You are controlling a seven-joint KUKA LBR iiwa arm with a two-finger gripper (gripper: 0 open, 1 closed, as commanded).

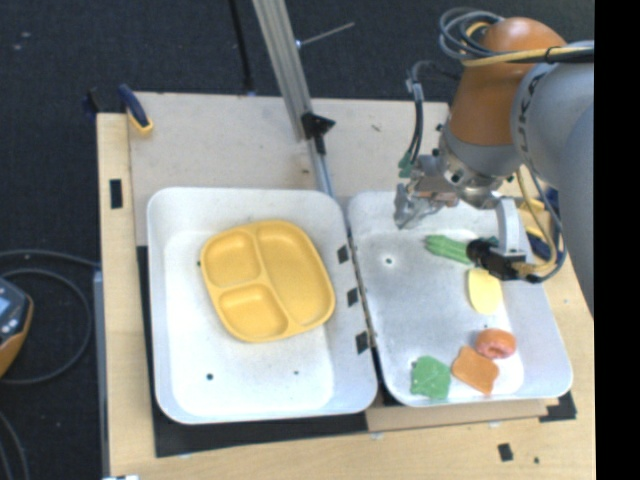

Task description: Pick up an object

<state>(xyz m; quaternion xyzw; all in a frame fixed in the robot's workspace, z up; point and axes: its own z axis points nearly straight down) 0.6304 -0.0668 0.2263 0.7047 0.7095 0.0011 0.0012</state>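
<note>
End effector (408,211), fingers' state unclear, hangs at right bin's (400,298) far-left rim, bare floor below, green piece (447,248) beside.

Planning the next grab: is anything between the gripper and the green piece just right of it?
Nothing visible. The gripper hangs over the right bin, and the bin floor between it and the long green piece is bare.

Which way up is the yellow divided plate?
Right way up: the yellow divided plate lies flat in the left bin, three compartments facing up.
</note>
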